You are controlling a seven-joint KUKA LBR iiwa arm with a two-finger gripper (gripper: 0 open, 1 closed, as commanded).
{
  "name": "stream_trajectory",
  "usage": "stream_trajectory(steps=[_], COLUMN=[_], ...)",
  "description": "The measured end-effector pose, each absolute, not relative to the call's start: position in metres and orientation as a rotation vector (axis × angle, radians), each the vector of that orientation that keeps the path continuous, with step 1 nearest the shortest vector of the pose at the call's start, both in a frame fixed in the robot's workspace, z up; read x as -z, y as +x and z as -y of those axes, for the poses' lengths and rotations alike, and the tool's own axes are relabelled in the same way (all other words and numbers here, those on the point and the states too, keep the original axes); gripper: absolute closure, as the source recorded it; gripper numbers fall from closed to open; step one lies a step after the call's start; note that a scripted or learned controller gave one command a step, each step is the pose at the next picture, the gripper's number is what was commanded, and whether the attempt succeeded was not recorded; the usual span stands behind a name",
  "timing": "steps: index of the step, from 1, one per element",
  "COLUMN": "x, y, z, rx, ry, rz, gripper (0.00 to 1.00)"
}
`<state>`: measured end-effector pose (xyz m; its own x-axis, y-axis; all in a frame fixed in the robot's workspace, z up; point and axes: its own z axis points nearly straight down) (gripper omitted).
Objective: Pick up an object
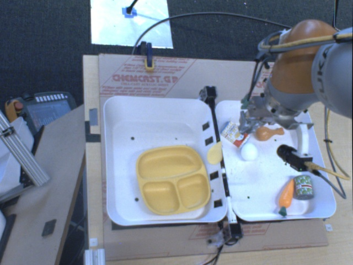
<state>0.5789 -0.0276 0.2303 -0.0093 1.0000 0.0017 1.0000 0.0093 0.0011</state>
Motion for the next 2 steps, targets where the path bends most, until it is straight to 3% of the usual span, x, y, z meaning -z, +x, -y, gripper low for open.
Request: stream_trajectory(steps=[2], x=[-0.241], y=[0.544], z=[-0.073], rx=[0.002], ry=[-2.209], rz=[2.231], gripper=[1.0])
